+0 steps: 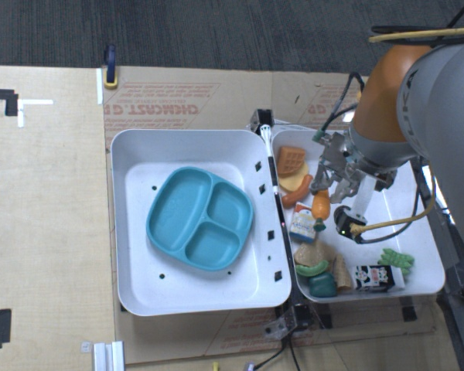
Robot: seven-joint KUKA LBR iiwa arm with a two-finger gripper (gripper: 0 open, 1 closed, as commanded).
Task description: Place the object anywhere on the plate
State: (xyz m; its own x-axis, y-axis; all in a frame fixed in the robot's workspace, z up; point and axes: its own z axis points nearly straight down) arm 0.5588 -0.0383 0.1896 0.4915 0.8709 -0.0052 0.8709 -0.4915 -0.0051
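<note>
Two shallow white bins are seen side by side on the tabletop (46,230). The left bin (131,284) carries a blue plate (200,218) with three compartments, set slightly tilted near the bin's middle; nothing lies on the plate.

The right bin (421,273) is crowded with small toy foods. At its 11 o'clock corner a waffle-like orange piece (291,161) is found, with a yellow piece (298,182) just below it and a reddish sausage shape (293,195) touching that one. Toward 7 o'clock lie a small white and blue carton (302,225), a tan piece (313,252), a green pod-like item (312,268) and a teal lump (322,285). At 5 o'clock a black and white milk carton (374,277) lies on its side, with a green leafy toy (397,258) just above it at 4 o'clock.

The arm (417,91) is reached in from 3 o'clock, its orange band above the wrist. The tool (323,193) is positioned over the upper left part of the right bin, pointing toward 7 o'clock. A small orange carrot-like object (320,205) with a green tip is seen right at the fingertips, apparently between them, above the white and blue carton; the grip is taken to be closed on it, though the contact is partly hidden by the tool's dark hardware. This object is well apart from the blue plate, at the plate's 3 o'clock, across the wall between the bins.
</note>
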